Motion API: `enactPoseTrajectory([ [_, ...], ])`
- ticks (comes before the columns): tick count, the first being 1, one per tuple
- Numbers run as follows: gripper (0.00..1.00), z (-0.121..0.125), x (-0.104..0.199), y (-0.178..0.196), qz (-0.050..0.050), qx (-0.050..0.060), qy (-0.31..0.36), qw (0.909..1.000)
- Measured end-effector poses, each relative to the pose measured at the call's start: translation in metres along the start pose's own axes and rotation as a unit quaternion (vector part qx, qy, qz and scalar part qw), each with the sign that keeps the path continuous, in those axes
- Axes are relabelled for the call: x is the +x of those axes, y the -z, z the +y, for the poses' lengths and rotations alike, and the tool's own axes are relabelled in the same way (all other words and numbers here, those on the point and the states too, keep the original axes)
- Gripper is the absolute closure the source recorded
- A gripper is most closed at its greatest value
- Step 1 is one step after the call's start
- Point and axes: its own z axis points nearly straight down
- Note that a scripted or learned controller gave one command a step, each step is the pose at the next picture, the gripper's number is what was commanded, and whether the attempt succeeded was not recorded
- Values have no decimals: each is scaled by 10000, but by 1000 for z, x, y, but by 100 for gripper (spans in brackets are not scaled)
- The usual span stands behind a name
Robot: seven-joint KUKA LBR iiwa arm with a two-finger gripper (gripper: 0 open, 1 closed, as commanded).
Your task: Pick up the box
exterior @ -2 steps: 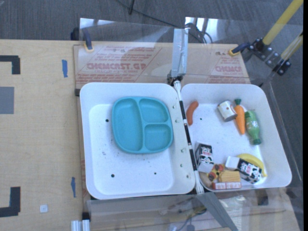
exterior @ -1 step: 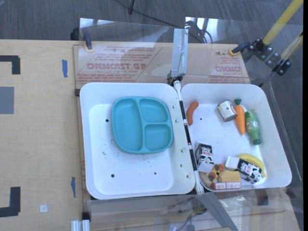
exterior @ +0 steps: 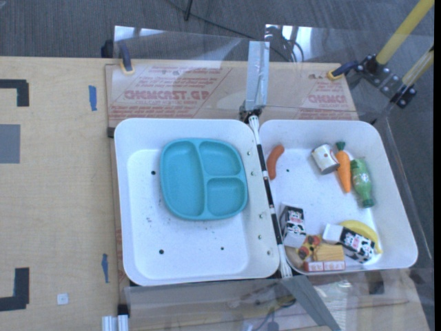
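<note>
All the action is set for the right bin (exterior: 390, 158), the one on the side the arm reaches in from, so whatever comes in has a short trip. Box candidates, and there are several: a black-and-white box (exterior: 294, 221) sits near the bin's left wall, upright-looking, its long axis running roughly up and down the view. A second printed box (exterior: 359, 246) lies toward the near right corner, tilted on a diagonal and touching the banana (exterior: 363, 229). Between those two, a yellow box (exterior: 329, 253) lies flat along the near wall, long axis left to right, crowded by small toy pieces I can't make out. And up top, a pale box (exterior: 322, 158) sits just beside the carrot (exterior: 343, 170) and the green bottle (exterior: 362, 181). Which one the task means, I can't say. My read: the black-and-white box stands freest, with bare floor above it, so a straight descent with the grip across its short sides looks cleanest. Over in the left bin (exterior: 131, 205), just the teal plate (exterior: 204, 179), well apart from everything.
</note>
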Motion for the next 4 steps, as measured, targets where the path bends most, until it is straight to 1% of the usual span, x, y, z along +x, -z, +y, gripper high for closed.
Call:
enactPoseTrajectory([
  [4, 100, 10, -2, 34, -72, -9, 37, 10000],
])
